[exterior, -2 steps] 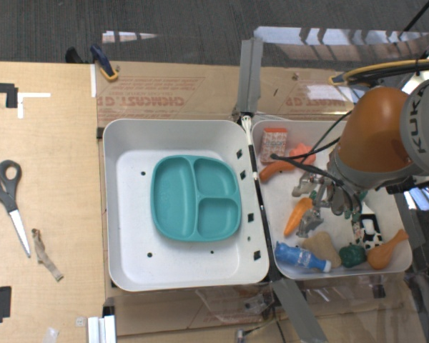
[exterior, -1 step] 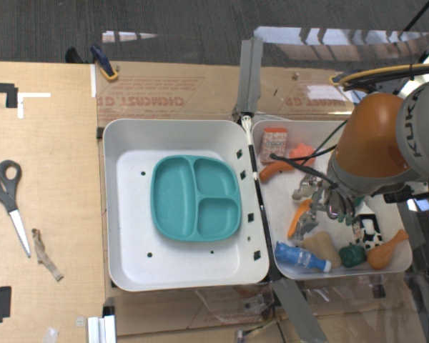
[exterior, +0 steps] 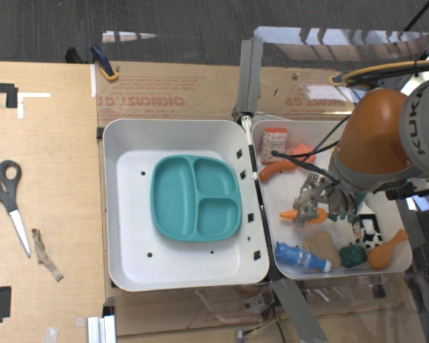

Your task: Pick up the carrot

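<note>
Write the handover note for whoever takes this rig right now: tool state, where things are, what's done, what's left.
Tool: low in the right white bin, fingers straddling the small orange carrot; whether they have closed on it I cannot tell.
Carrot: lying on the bin floor, middle of the right bin, not lifted.
Nearby: orange sausage-shaped toy behind it, blue plastic bottle in front.
Left white bin: holds the teal divided plate.
Done: approach to the carrot.
Left: confirm grip, lift the carrot out.

tray (exterior: 196, 197) in left bin (exterior: 121, 213); carrot (exterior: 304, 216) in right bin (exterior: 343, 272).
</note>
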Controlling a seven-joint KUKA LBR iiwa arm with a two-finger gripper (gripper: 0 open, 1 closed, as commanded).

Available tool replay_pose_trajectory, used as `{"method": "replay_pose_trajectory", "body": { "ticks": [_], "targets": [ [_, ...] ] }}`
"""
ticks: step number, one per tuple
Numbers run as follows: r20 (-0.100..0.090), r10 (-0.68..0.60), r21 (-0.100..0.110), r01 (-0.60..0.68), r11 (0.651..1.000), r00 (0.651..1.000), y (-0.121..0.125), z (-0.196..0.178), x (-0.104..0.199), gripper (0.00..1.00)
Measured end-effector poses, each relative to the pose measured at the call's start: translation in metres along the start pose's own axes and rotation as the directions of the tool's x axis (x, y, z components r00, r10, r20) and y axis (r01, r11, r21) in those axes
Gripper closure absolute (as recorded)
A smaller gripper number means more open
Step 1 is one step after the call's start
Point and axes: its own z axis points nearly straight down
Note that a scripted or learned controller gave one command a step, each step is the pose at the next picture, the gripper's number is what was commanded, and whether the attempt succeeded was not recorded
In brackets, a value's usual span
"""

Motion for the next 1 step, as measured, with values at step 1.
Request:
{"method": "replay_pose_trajectory", "body": {
  "ticks": [1],
  "targets": [
    [-0.005,0.217,0.002,-0.217,0.976,0.976,0.0591,-0.0886,0.0311,1.0]
  ]
}}
